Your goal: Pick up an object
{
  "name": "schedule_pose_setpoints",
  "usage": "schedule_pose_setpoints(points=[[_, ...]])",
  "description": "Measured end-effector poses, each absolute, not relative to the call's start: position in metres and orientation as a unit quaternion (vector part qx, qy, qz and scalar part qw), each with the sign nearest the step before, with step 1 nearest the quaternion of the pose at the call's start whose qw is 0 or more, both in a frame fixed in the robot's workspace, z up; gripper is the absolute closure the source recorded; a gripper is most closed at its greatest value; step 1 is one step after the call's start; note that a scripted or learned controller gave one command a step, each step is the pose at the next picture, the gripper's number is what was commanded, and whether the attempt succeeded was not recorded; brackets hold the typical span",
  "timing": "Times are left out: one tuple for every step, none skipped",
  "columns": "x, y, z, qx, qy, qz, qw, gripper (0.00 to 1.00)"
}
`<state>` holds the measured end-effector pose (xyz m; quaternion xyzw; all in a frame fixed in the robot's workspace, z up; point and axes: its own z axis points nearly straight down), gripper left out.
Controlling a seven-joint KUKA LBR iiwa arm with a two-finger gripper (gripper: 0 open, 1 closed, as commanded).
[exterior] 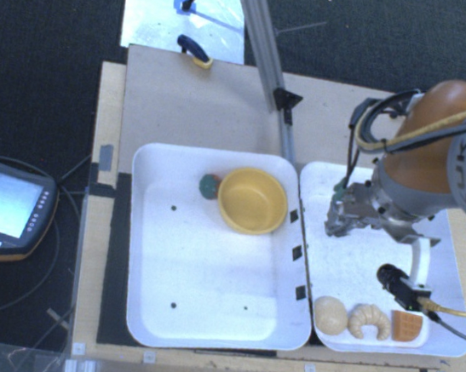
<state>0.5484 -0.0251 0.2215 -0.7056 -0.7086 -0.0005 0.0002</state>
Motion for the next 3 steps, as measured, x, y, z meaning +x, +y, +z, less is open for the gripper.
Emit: schedule_pose_setpoints(points=[[0.569,0.024,0.216,-0.706,-0.709,-0.0005,0.0,1.0],[0.582,0.085,0.222,-0.705,-0.709,-0.0008,0.0,1.0],[0.582,0.082,0.222,-0.707,-0.707,-0.0002,0.0,0.0]])
